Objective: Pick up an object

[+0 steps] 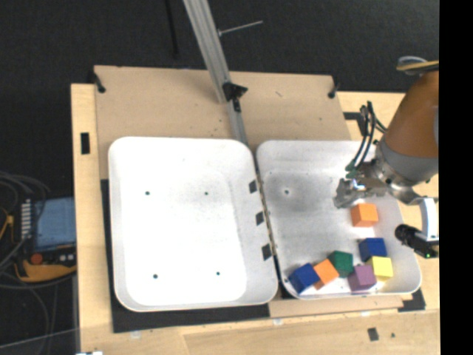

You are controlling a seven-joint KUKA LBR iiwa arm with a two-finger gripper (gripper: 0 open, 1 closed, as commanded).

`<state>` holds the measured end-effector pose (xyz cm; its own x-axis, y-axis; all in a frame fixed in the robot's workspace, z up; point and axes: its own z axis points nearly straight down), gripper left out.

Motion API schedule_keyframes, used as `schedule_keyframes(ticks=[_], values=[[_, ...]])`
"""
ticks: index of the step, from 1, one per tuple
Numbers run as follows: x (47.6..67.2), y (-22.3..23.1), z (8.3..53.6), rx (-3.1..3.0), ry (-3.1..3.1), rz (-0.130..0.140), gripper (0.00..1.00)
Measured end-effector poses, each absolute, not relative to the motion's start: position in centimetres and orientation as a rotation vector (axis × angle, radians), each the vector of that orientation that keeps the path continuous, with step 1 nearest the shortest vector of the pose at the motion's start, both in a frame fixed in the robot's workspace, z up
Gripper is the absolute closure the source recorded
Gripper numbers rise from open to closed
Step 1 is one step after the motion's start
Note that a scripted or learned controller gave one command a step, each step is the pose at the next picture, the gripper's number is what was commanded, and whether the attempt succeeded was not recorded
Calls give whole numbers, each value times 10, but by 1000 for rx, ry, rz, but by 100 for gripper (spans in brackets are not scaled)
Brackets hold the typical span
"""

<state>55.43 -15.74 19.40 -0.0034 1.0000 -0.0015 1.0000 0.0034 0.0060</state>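
The shallow white right-hand bin (295, 176) holds the grey metal two-finger gripper (346, 195) toward its far right side, its grip unreadable, just left of the small orange cube (364, 214), other coloured blocks lining the bin's near edge.

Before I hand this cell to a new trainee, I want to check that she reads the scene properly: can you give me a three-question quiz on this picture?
1. True or false: every block lies in the right bin.
2. Which block lies nearest the gripper? A) the purple block B) the upper orange block C) the green block
3. Fill in: the yellow block sits just below a ___ block.

Key: 1 true. 2 B. 3 blue, the right-hand blue block.
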Motion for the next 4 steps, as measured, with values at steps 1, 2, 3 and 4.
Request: schedule_keyframes(ticks=[1, 2, 3, 4], values=[[556, -158, 246, 2213, 2224, 3, 100], [567, -104, 236, 2216, 2229, -1, 100], [591, -60, 240, 2212, 2229, 4, 100], [597, -6, 245, 2212, 2231, 4, 100]])
